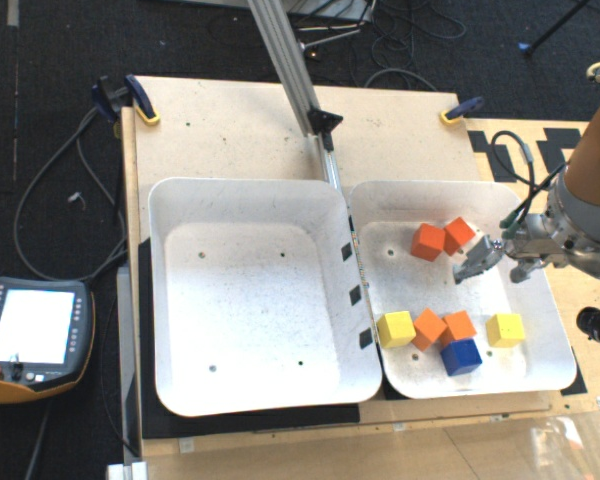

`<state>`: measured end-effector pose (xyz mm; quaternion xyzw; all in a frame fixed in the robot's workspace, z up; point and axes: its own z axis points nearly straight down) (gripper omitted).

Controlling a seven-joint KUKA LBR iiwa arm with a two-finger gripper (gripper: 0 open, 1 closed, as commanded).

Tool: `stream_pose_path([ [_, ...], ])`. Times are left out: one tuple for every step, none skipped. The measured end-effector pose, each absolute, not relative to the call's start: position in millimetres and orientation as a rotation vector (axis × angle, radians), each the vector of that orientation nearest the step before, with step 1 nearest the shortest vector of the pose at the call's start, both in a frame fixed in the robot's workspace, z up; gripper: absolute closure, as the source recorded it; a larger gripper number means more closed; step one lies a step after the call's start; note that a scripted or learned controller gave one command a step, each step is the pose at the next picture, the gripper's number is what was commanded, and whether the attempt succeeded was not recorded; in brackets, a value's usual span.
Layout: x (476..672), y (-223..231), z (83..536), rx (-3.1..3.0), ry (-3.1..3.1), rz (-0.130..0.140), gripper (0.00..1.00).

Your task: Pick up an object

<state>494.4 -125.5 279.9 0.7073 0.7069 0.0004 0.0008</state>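
Blocks lie in the right bin (550,363): two orange blocks (443,238) touching at its upper middle, and along the front a yellow block (395,328), an orange pair (445,326), a blue block (461,356) and a second yellow block (505,330). You see the arm (585,193) reach in from the right, its gripper (473,264) low over the bin floor just right of the upper orange blocks. You cannot tell how its fingers stand. Bare floor separates the two clusters. The left bin (180,278) gives wide open room.
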Motion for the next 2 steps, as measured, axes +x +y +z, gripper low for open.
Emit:
stream_pose_path([
  [490.2,-69.8,272.4,2.214,2.232,0.001,0.00],
  [527.9,15.8,286.0,2.208,2.234,0.006,0.00],
])
